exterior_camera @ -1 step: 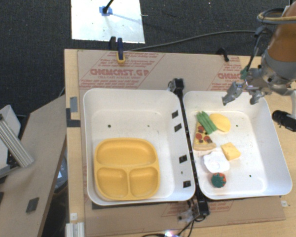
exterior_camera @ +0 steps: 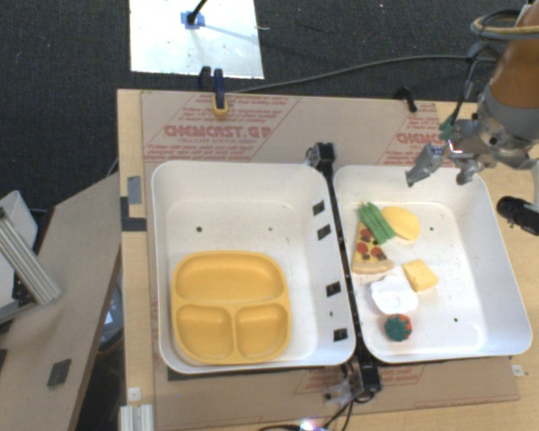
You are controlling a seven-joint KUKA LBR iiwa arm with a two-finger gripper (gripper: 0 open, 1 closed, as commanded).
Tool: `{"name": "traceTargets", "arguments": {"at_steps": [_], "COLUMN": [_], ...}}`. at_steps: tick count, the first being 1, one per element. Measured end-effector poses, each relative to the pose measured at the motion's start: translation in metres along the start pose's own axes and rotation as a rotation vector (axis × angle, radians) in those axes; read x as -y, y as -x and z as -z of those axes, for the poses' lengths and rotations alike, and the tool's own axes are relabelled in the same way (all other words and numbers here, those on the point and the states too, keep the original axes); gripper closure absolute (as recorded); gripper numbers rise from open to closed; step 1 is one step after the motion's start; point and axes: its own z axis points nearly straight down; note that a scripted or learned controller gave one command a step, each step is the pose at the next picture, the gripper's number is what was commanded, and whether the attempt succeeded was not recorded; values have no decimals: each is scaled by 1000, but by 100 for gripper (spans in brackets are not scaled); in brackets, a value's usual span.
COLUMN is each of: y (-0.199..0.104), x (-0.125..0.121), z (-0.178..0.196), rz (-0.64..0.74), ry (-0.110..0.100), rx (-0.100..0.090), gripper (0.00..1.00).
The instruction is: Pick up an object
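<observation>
In the right bin lie several toy foods: a green stalk, a pizza slice, a yellow round piece, a yellow cheese block, a white piece and a green and red ball. My gripper hangs above the bin's far rim, up and to the right of the foods, apart from all of them. Its two grey fingers are spread apart with nothing between them.
The left bin holds a yellow divided tray. A black clip rail runs between the two bins. A cable crosses the cardboard behind them. A blue and yellow clamp stands at the bench's far edge.
</observation>
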Motion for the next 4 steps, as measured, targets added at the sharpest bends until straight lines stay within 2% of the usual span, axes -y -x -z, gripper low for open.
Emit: {"name": "traceTargets", "arguments": {"at_steps": [2, 3, 4], "y": [-12, -13, -13], "x": [-12, -4, -5], "z": [-98, -154, -140], "rz": [4, -1, -2], "ry": [-2, -2, 3], "rx": [0, -1, 0], "gripper": [0, 0, 100]}}
